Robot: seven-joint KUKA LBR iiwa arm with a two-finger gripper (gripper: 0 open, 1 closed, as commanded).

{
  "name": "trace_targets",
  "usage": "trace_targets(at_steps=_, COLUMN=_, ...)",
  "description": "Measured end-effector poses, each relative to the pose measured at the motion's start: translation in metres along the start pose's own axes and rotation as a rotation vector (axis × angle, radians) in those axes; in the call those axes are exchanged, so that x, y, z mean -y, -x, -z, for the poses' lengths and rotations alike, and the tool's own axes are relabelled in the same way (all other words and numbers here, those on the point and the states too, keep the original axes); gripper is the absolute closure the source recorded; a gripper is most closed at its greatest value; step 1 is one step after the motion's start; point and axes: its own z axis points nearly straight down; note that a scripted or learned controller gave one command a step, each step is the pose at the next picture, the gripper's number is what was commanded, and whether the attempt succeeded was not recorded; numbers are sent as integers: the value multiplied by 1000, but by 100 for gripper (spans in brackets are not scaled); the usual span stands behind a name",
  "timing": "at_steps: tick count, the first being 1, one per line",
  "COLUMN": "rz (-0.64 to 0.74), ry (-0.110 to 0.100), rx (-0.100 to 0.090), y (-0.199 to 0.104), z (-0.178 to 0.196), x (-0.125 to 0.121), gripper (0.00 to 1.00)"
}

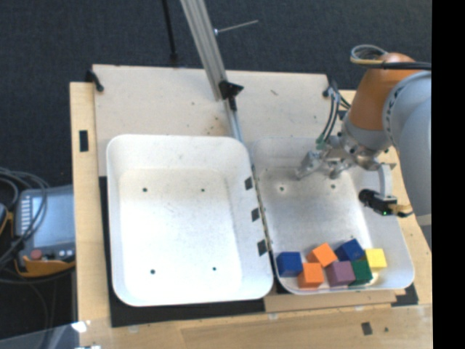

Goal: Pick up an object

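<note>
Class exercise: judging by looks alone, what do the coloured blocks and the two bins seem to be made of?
Coloured blocks: probably painted wood or plastic; solid matte colours, crisp edges. Left bin and right bin: likely moulded white plastic; rounded corners, smooth speckled floors.

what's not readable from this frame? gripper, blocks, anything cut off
- Gripper: too small and blurred in the camera view to read its state or whether it holds anything.
- Blocks: packed tight at the right bin's near edge; some overlap, so the exact count and any stacking are unclear.
- Arm: cut off by the frame's right side beyond the orange band.
- Left bin: small dark dots, too small to identify.
</note>
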Motion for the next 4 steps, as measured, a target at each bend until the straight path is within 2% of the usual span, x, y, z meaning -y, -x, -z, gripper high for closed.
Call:
trace_targets(at_steps=1, rz=1, ry=7, rx=3, y=1, z=15, x=-2, gripper=100)
trace_targets(at_steps=2, rz=1, ry=11, rx=0, y=4, z=79, x=-9, gripper=100)
trace_targets(at_steps=4, rz=5, ry=11, rx=1, y=1, z=183, x=-10, gripper=100)
